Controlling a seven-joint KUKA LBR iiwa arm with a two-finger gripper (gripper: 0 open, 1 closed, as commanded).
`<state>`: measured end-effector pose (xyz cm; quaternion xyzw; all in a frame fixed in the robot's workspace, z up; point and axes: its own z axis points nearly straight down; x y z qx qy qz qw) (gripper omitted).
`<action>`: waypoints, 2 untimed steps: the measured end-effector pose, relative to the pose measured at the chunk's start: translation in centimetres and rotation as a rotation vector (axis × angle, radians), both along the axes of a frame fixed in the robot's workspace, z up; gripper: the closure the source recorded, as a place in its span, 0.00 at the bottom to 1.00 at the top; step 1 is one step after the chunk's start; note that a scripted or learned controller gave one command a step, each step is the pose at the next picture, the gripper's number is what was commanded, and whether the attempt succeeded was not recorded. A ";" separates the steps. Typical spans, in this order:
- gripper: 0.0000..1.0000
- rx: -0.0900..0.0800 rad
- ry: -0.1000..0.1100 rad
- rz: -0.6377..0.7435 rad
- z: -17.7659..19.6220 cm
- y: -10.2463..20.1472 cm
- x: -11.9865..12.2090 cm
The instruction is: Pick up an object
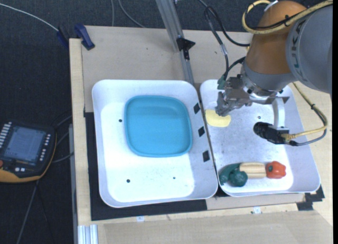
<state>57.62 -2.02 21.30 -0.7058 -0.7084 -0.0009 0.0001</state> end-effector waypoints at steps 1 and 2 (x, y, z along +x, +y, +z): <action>1.00 0.000 0.000 0.001 1.8 4.6 -1.7; 1.00 0.000 0.002 0.001 1.0 9.6 -3.3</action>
